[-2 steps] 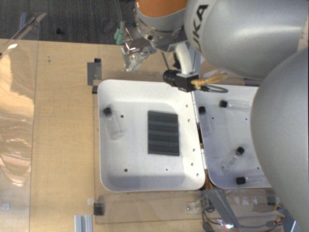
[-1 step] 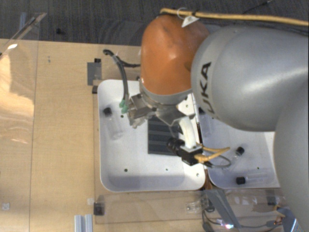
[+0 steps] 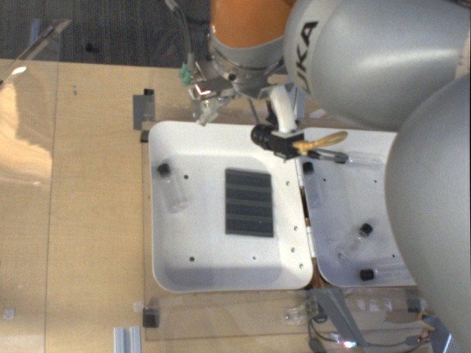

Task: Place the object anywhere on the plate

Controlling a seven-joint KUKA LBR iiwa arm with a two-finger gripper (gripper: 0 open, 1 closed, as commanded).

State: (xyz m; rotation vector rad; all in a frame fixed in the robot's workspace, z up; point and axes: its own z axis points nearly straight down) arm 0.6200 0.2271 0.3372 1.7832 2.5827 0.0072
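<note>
Clear plastic vial with a black cap (image 3: 171, 186) lies near the left wall of the left-hand shallow white bin (image 3: 221, 271), apart from the dark grey ribbed rectangular plate (image 3: 249, 202) at that bin's middle. My claw (image 3: 203, 113) hangs over the bin's far rim, above the pale wooden counter (image 3: 73, 197); I cannot tell whether it is wide or narrow

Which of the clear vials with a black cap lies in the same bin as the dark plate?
The vial left of the dark plate, in the left bin; the others lie in the right bin.
</note>
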